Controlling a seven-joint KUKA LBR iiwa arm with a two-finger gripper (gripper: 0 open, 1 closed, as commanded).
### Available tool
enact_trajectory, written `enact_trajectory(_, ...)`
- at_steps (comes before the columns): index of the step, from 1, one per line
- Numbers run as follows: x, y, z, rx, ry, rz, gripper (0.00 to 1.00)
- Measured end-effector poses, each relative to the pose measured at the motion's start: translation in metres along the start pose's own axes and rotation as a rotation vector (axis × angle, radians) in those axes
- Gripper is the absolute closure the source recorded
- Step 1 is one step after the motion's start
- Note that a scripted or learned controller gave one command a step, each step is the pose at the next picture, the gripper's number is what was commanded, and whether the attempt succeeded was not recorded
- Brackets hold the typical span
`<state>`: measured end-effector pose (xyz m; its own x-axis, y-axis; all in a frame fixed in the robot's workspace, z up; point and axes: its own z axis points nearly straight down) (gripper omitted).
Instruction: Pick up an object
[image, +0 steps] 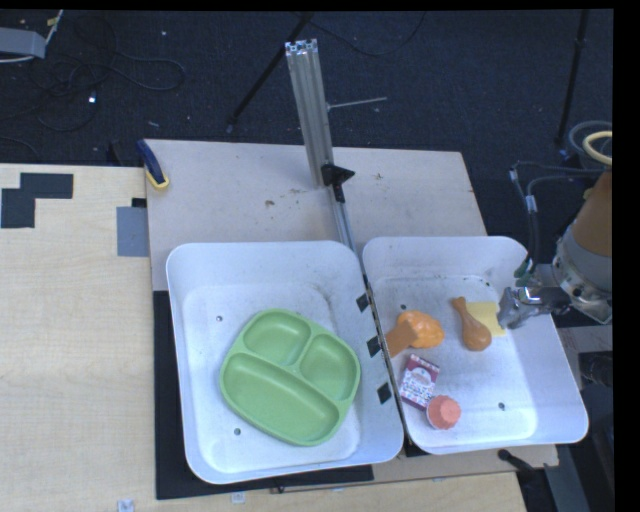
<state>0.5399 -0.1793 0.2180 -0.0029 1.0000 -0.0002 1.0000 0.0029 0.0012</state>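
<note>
The right bin (540, 420) holds an orange lump (415, 328), a brown drumstick-shaped piece (470, 324), a pale yellow piece (485, 314), a red-and-white packet (418, 381) and a small pink-red round thing (442, 411). My gripper (512, 305) hangs at the bin's right side, just right of the yellow piece and the drumstick. Nothing shows between its fingers. A green divided plate (290, 376) lies in the left bin (195, 290).
An upright aluminium post (310, 110) stands behind the bins, with a black clamp at its foot. A blue-and-yellow tool (152, 164) lies at the board's far left corner. The arm's grey body (590, 255) comes in over the right bin's edge.
</note>
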Motion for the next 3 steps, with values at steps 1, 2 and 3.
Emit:
enact_trajectory(1,0.059,0.006,-0.010,0.001,0.003,-0.003,1.00)
enact_trajectory(2,0.117,0.021,-0.008,0.003,0.002,-0.003,1.00)
enact_trajectory(3,0.171,0.027,0.003,0.006,0.002,-0.003,1.00)
